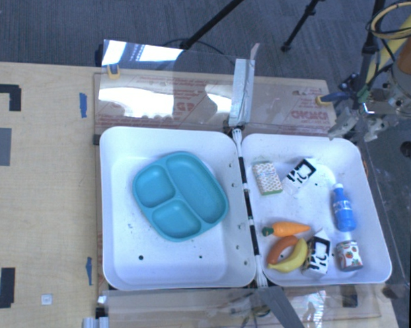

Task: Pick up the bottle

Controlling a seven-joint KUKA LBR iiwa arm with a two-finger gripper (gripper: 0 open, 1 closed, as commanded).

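Camera view
Bottle: the bottle [343, 208] lay flat near the right bin's [375, 220] right wall, cap towards the far edge.
Neighbours: a small can [349, 256] sat just beside its base, a black-and-white block [301, 173] near the cap.
Gripper: the gripper [358, 121] stood off the bin's far right corner; opening could not be told.
Risk: the round bottle was judged likely to roll or slip; the close wall could foul a finger.

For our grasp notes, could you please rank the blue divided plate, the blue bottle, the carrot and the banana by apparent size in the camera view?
1. Blue divided plate, by far the largest.
2. Blue bottle.
3. Banana and carrot: they look alike in length, so I would not rank them.
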